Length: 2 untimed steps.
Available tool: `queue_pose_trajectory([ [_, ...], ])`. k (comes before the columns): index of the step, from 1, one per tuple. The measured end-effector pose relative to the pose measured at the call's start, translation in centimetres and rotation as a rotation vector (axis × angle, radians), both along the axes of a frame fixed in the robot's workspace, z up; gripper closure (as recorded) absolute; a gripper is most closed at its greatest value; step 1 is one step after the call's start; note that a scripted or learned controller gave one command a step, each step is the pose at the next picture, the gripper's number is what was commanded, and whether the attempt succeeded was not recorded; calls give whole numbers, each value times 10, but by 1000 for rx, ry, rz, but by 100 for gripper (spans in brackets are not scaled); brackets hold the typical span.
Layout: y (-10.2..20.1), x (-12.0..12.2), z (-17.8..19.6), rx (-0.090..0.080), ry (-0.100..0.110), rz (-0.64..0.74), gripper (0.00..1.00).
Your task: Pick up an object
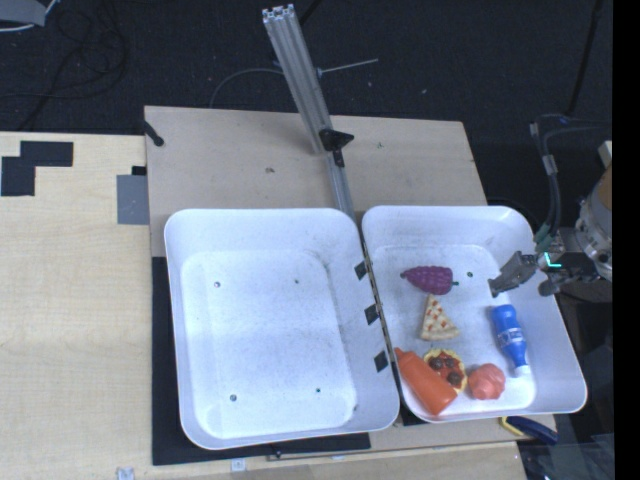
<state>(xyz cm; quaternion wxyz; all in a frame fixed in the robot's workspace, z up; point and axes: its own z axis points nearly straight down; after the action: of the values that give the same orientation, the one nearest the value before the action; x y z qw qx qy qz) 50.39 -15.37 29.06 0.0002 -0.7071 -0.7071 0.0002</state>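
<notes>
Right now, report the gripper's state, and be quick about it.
Gripper: open, holding nothing, over the right edge of the right bin, just above the blue bottle.

floor (450, 38): dark, cables; bench (250, 163): pale wood; aluminium post (300, 78): slanted

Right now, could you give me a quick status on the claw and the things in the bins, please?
Claw open, nothing between fingers, over right bin's right edge. Nearest: blue bottle, just below. Purple grapes, pizza slice, carrot further left. Nothing blocking.
</notes>
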Motion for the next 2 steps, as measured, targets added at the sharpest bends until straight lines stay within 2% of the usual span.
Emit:
queue_pose_trajectory([
  [1,0,0,0,0,0,0,0],
  [2,7,-2,-45,1,4,1,0],
])
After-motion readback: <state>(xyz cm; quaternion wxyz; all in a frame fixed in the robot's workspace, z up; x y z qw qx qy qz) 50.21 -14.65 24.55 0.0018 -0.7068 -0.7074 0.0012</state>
